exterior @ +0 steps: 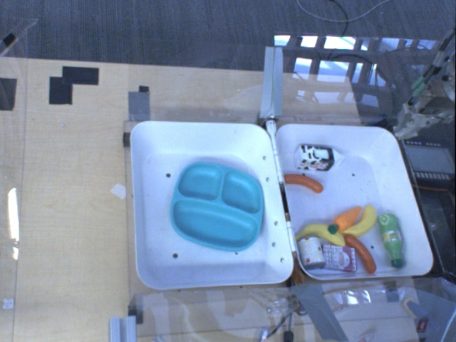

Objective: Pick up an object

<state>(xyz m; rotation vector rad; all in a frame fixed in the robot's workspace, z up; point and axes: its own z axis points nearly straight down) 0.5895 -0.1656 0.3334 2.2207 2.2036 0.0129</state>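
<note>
The right white bin [399, 169] holds several small items. A black-and-white patterned carton [315, 157] lies near its far wall. An orange sausage [304, 183] rests by the bin's left wall. Toward the front sit a yellow banana [360, 224], an orange carrot [348, 218], a green bottle [390, 239], a small can [311, 253], a pink carton [340, 258] and a second sausage [362, 255]. These front items crowd together and touch one another.
The left white bin [149, 191] holds a blue divided plate [217, 206] at its middle. A metal post [271, 84] stands behind the seam between the bins. Metal framework and cables [427, 98] sit at the far right.
</note>
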